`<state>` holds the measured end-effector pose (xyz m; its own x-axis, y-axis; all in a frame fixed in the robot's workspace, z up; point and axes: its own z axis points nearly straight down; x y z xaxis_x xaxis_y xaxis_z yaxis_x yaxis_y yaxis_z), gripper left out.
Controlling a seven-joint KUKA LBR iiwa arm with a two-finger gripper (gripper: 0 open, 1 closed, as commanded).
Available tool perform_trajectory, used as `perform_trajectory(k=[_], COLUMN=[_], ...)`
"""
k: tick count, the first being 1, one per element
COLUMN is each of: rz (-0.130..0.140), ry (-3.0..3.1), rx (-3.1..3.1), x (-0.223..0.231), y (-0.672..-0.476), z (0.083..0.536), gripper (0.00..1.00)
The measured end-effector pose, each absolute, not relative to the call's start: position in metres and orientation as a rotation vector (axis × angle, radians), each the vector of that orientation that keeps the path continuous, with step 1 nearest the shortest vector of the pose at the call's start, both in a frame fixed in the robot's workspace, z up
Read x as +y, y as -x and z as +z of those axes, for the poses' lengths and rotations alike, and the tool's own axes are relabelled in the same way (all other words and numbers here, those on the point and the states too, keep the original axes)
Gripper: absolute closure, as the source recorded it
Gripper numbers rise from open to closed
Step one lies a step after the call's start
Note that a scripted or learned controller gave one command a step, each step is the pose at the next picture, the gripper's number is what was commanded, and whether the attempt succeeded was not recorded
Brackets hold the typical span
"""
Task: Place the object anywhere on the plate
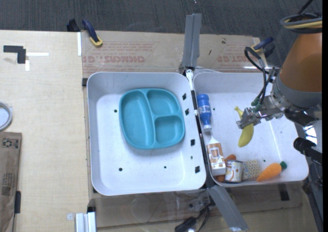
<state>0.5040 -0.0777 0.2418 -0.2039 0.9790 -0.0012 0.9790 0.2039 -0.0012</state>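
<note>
Two shallow white bins sit side by side on the bench. The left bin (100, 139) carries a turquoise plate (152, 118) with three compartments, lying toward the far side. The right bin (292, 174) holds a blue bottle (204, 110) along its left wall, a small carton (216, 156) and a tin can (233, 171) near the front left corner, a beige sponge-like piece (250, 168) beside the can, and a toy carrot (271, 170) at the near right. A yellow banana (245, 131), curved, its tip pointing toward the far side, hangs upright over the middle of the right bin, its upper part clamped between the fingers of the gripper (249, 118). The grey arm (302, 67) with its orange band reaches in from the right.
</note>
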Motion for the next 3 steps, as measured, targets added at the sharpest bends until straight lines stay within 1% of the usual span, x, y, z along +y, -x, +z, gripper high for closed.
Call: perform_trajectory(k=[1, 2, 3], rz=[-0.006, -0.006, -0.005], ry=[-2.047, -2.018, -2.195], rx=[2.385, 2.41, 2.248], x=[-0.005, -0.009, 0.065], y=[-0.571, -0.557, -0.584], z=[0.19, 0.191, 0.19], gripper=[1.0, 1.0, 1.0])
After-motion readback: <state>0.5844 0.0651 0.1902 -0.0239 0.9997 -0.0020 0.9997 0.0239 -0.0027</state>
